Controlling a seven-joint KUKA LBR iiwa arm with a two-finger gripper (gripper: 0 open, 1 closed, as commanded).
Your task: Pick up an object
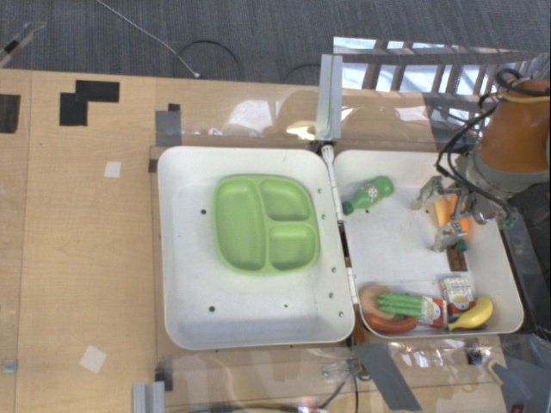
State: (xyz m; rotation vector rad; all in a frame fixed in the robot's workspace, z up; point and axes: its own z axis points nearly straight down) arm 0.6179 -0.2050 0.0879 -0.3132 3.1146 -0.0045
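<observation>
2 shallow white bins are seen side by side on the tabletop (77,256), the left bin (185,317) and the right bin (387,248) meeting along a shared rim. A green divided plate (263,224) with 3 compartments is laid flat near the middle of the left bin. The arm (516,136), grey with an orange band, is reached in at the right edge of the right bin, and the pincer (452,218) is lowered over that bin's right side. An orange object (445,209) is seen among its fingers, but whether it is gripped cannot be told, nor can the width of the opening be judged. A green bottle (368,194) is laid on its side near the far-left corner of the right bin, just beside the shared rim. Along the near edge of that bin a cluster is gathered: a green bundle (405,304), a reddish sausage-like piece (387,323), a small printed packet (457,290) and a yellow banana (473,315), touching or nearly touching.
</observation>
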